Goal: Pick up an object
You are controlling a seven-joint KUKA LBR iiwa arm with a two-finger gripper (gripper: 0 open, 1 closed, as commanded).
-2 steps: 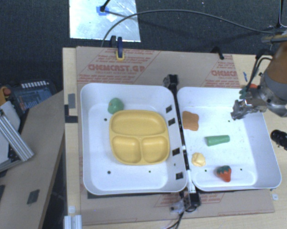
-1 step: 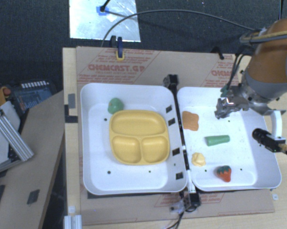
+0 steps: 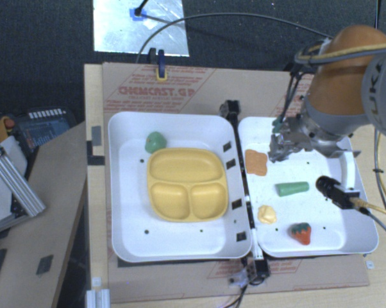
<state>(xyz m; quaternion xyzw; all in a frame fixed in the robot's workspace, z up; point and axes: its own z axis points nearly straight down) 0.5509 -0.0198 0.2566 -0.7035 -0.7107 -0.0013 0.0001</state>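
Note:
My gripper (image 3: 277,153) hangs over the upper left part of the right bin (image 3: 360,236), just right of an orange flat piece (image 3: 256,162) that lies near the bin's left wall. Nothing shows between its fingers. Below it lies a green cylinder (image 3: 292,188). Closer to the front are a pale yellow lump (image 3: 267,214) and a red strawberry-like piece with a green top (image 3: 301,233). In the left bin (image 3: 125,191), a yellow divided tray (image 3: 186,183) sits in the middle, and a small green lump (image 3: 156,141) rests at the tray's upper left corner.
A black divider with clips (image 3: 240,172) runs between the two bins. The bins rest on a cardboard sheet (image 3: 199,88). A metal rail (image 3: 13,178) and a grey side table stand at the left. A shiny plate (image 3: 138,17) lies at the back.

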